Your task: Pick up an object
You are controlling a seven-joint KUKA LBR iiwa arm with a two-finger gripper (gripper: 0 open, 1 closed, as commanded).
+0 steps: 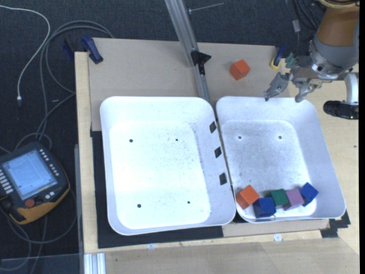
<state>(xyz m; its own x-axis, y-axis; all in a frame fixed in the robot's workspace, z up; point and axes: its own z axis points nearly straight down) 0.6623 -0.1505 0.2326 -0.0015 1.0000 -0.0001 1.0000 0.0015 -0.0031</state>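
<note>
Candidate objects sit in a row along the near wall of the right bin [319, 124]: orange cube [247, 196], dark blue cube [264, 206], green cube [279, 197], purple cube [294, 197], blue cube [308, 192], packed touching or nearly so. One more orange block [240, 69] lies alone on the worktop [142, 67] beyond the bins. My pincer [283, 93] hangs above the far rim of the right bin, fingers spread apart, nothing between them. I judge this the approach step, no grasp begun. The next move calls for travel toward the near wall, then a descent onto one cube. The end cubes look easiest; the middle ones leave little finger room, and the bin wall crowds them. The left bin [114, 153] and the slanted metal rail [182, 27] are well apart from that path.
</note>
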